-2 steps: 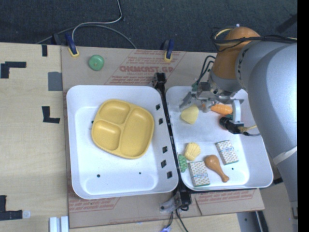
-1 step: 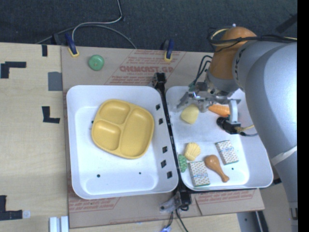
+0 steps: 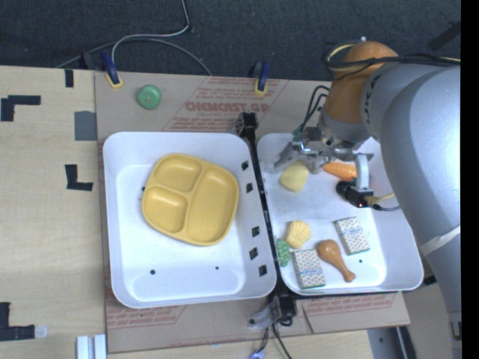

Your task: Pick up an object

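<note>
Partly hidden tool [image 3: 299, 155] above pale yellow toy [image 3: 294, 177], carrot [image 3: 340, 170] half covered

Even, fairly bright overhead light falls across the counter [image 3: 45, 200], and both white bins [image 3: 127, 275] come close to washing out. Shadows are soft and short. The picture is slightly soft and grainy throughout, the big grey arm [image 3: 426, 148] blurriest.
</note>
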`<state>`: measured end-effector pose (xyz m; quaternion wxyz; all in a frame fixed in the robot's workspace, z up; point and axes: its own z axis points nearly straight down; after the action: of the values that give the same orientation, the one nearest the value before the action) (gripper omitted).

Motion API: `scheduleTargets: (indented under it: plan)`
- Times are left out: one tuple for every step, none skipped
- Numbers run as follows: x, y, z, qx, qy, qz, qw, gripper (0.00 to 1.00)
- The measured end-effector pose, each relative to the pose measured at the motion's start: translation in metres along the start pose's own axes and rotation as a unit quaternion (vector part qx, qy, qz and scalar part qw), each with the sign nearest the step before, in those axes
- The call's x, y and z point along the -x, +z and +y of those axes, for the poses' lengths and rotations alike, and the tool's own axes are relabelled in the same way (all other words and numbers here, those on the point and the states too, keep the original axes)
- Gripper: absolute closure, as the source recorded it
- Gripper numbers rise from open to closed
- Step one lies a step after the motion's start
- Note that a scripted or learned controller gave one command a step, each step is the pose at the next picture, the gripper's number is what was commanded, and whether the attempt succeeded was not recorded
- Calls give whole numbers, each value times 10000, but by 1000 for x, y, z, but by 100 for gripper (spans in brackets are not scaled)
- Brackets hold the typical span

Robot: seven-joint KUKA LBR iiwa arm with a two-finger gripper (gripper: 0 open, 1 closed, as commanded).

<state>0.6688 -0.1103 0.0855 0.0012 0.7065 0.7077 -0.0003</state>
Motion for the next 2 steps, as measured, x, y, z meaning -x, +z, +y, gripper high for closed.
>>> scheduleTargets:
  plan:
    - [0,0,0,0,-1,0,10000,0]
    - [5,0,0,1,0,0,10000,0]
